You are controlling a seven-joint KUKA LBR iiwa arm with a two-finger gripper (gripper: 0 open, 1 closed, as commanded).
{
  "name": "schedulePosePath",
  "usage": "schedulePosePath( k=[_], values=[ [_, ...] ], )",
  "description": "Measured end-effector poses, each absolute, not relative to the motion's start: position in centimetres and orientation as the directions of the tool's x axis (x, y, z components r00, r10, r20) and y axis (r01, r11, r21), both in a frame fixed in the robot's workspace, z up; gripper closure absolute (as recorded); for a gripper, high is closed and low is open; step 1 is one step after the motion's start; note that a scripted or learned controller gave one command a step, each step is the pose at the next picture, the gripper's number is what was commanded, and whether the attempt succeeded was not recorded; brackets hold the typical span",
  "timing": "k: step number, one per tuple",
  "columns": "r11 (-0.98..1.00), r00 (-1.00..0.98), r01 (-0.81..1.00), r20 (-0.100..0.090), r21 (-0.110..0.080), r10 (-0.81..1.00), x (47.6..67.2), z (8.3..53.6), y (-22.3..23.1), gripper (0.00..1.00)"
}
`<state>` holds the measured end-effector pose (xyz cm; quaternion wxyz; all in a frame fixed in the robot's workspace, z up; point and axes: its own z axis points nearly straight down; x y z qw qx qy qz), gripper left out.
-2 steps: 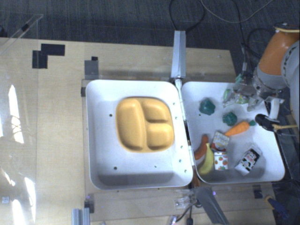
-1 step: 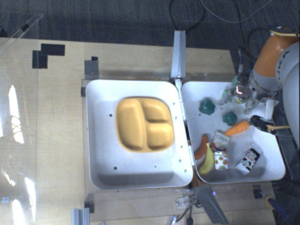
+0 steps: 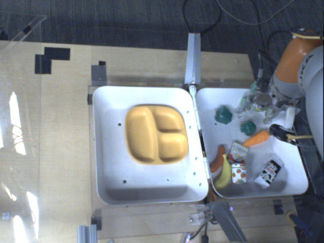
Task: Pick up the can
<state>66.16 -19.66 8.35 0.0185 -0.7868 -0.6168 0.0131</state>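
A: In the right bin, the can lies on its side near the front right corner, long axis diagonal.

B: End effector sits at the back edge, can well toward the front. Jaw state unclear.

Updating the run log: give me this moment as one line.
gripper: over right bin far edge, grasp unclear | can: lying mid-bin beside carrot, not held | left bin: yellow tray
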Motion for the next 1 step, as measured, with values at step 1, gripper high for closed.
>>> schedulePosePath(
  k=[1],
  values=[
    [-0.225,0.225,0.974,0.000,0.009,0.974,67.09,17.45,-19.70,0.00]
  ],
)
